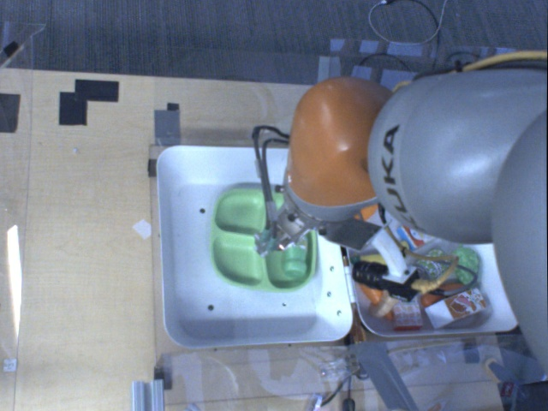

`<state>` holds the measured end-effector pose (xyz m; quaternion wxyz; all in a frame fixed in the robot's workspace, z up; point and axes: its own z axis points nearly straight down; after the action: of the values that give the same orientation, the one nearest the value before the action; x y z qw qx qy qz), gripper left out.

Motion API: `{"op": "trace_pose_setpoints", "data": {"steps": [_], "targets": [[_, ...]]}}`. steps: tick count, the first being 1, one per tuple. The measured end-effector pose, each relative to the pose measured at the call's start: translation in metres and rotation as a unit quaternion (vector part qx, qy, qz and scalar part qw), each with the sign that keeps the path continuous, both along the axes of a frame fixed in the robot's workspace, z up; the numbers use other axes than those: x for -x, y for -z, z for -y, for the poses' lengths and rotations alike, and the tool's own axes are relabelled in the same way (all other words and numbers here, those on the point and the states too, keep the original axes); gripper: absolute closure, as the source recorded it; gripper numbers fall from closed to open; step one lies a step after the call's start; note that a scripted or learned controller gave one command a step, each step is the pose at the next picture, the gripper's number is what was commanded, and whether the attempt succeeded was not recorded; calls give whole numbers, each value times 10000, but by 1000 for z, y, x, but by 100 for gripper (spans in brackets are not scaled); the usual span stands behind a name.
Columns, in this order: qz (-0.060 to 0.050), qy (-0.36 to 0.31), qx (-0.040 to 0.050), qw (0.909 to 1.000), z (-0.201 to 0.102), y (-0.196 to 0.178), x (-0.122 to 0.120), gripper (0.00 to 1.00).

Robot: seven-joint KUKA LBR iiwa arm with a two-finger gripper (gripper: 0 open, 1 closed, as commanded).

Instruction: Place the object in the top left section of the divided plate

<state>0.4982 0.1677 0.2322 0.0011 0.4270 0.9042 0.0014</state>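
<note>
A green divided plate (233, 255) lies in the middle of the left white bin (193, 302). Its top left section (238, 210) is bare green, and its right side is hidden under the arm. My gripper (276, 240) hangs low over the plate's centre, where the dividers meet. The big grey arm with its orange band (334, 144) reaches in from the right and covers the wrist. The gripper tip is small and partly hidden, and I can make out no object at it.
The right bin (428, 330) holds several small items, among them a green one (467, 260), a red and white packet (465, 305) and orange pieces (377, 295). The arm covers most of that bin. Black tape marks (86, 99) lie on the bench at far left.
</note>
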Motion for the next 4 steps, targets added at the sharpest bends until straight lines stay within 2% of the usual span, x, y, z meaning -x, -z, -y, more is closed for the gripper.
{"op": "trace_pose_setpoints", "data": {"steps": [1, 3, 4], "targets": [[17, 491, -6, 9988, 26, -49, -8, 100], [68, 435, -24, 9990, 24, -71, -11, 100], [10, -90, -1, 10000, 34, -24, 8, 100]]}}
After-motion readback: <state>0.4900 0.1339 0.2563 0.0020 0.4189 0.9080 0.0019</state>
